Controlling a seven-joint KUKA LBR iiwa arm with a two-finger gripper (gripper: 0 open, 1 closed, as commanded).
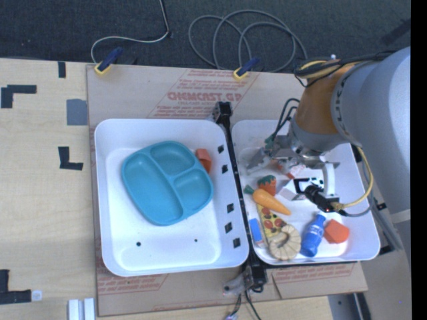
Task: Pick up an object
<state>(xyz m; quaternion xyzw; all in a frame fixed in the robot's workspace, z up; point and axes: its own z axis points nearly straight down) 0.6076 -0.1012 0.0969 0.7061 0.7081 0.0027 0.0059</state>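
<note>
Leftward, blue tray [167, 182] in left bin [167, 245]; carrot [271, 202], bottle [312, 237] in right bin [357, 235].

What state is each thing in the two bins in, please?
Blue plate, flat, right way up, in the left bin.
Orange block, beside the plate.
Carrot, lying on its side in the right bin.
Pizza slice, lying flat.
Blue bottle, lying down.
Gripper, reaching into the right bin.

Carrot [271, 202], bottle [311, 237] and pizza slice [270, 220] crowd the right bin [350, 162]; left bin [167, 245]'s front offers room.
</note>
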